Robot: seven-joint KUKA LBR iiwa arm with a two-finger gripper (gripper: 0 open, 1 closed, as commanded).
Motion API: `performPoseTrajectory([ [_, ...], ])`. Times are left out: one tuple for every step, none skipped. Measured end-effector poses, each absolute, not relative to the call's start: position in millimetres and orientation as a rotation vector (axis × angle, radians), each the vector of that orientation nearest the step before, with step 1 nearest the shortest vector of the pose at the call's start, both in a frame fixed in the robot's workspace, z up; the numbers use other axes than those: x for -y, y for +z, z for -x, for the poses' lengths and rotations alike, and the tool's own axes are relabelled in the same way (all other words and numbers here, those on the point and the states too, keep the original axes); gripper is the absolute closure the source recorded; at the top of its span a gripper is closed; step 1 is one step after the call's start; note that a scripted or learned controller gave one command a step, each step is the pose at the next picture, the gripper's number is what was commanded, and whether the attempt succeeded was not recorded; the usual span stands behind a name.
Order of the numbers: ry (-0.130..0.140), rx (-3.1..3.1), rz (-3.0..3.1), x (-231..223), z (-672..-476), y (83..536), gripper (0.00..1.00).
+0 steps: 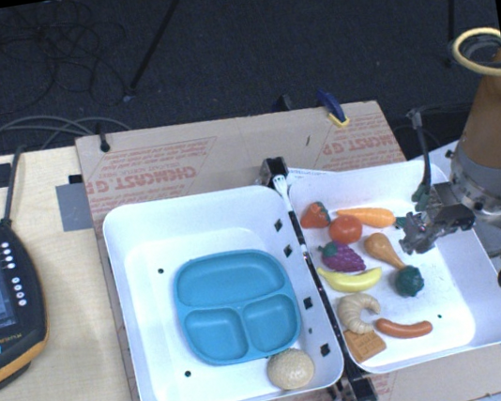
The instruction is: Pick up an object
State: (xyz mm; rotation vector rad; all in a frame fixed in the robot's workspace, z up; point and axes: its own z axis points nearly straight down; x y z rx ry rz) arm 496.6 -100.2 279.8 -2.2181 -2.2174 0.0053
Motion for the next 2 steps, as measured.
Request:
performPoseTrajectory([
  [-0.005, 2.228, 2.219, 68.9, -475.8, 346.3, 1.00],
  [-0.004, 2.233, 2.208, -22.9, -476.2, 383.0, 1.00],
])
